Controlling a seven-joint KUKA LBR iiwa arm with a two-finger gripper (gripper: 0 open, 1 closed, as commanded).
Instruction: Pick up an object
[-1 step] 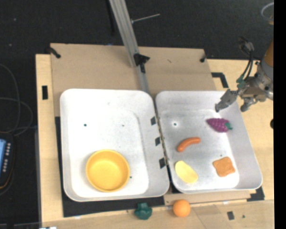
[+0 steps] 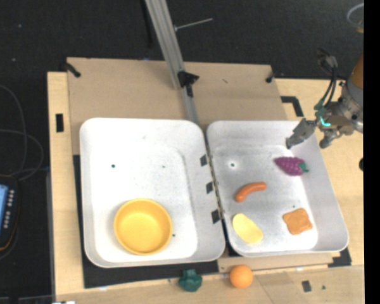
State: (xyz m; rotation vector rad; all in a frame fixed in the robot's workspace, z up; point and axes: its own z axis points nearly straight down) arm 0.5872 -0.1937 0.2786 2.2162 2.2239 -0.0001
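Pincer [image 2: 312,134] spread apart, nothing between fingers, over right bin [image 2: 329,189] top right corner. Just below: purple grapes [image 2: 291,165], long axis left-right, stem end pointing right. Wrist slanted down-left, arm entering from right.

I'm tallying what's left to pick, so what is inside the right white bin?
The right white bin holds four things: a purple grape bunch, an orange sausage-shaped piece, a pale yellow oval piece and an orange-brown square piece. Whatever lies beneath them is covered.
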